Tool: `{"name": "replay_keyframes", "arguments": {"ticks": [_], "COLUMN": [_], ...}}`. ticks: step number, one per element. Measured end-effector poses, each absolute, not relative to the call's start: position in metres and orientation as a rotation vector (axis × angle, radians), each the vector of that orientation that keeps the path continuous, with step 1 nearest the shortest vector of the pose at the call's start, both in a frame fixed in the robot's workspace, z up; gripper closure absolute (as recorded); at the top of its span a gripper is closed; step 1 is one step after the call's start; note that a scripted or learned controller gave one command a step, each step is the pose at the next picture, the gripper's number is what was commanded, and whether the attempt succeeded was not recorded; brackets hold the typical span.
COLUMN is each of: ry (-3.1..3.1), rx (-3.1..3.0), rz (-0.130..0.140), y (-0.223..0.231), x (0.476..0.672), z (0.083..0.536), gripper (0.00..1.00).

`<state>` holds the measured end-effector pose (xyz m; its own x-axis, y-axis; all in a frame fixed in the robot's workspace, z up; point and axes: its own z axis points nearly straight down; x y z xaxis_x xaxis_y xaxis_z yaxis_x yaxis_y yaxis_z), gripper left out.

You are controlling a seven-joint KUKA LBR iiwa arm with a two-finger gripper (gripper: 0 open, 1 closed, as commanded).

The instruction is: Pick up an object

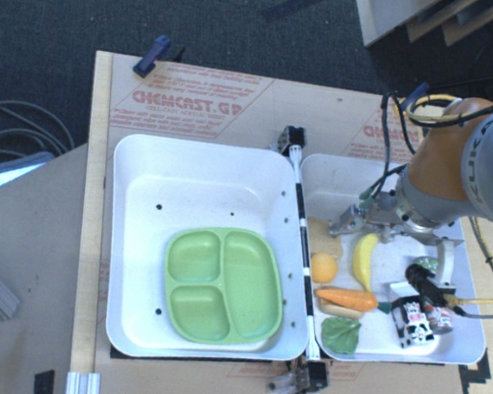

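Jaws: their opening cannot be told from this slanted view, and nothing is seen held between them. The gripper (pixel 357 219) hangs low in the upper part of the right bin (pixel 332 178), right of centre frame.

Nearest candidate: a yellow banana (pixel 363 259) lies on the bin floor just below and slightly right of the gripper. It is close to the gripper, though whether they touch cannot be told. It runs roughly top to bottom in the frame.

Neighbours: an orange ball (pixel 323 267) sits just left of the banana. A carrot (pixel 348 298) lies crosswise beneath both, and a green leafy piece (pixel 340 335) rests at the bin's lower edge.

Surroundings: the left bin (pixel 143 164) fills the centre of the frame and holds a green divided tray (pixel 222 283) in its lower half. Both bins stand on a brown printed board (pixel 197 95).

Progress, as judged from how things lie: the gripper is positioned over the objects, but no object is lifted and all rest on the bin floor. Closing on one object, most plausibly the banana, and raising it clear appear to be left.
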<state>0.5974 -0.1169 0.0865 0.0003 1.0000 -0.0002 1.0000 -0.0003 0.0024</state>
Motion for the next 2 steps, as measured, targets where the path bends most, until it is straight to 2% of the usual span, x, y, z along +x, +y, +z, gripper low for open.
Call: {"name": "replay_keyframes", "arguments": {"ticks": [1,2], "ry": [2.217,2.216], "rx": [2.220,2.218], "rz": [0.005,0.008], "y": [-0.098,-0.098], "x": [0.555,0.556], "z": [0.087,0.097], "gripper": [0.00,1.00]}}
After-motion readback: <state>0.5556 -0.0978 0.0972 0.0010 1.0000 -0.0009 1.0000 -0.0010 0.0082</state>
